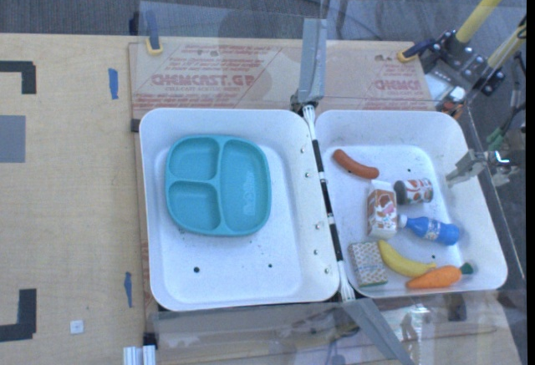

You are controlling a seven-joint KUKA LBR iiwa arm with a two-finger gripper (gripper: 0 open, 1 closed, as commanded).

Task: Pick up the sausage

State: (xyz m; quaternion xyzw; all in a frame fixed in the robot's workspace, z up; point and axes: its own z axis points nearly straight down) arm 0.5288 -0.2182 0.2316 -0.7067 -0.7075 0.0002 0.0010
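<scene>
Orange-red, the sausage [355, 164] lies untouched at the right bin's [468, 142] upper left. The end effector [478, 164] hovers by the right rim, grip unclear. Approach step: reach left, descend.

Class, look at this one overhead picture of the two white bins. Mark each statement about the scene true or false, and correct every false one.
1. The sausage lies in the right bin. True.
2. The teal divided plate lies in the same bin as the sausage. False: it lies in the left bin.
3. The banana lies beside the carrot near the right bin's front edge. True.
4. The sausage sits on top of the banana. False: it lies apart from it, toward the bin's back left.
5. The gripper is at the right bin's right side, away from the sausage. True.
</scene>
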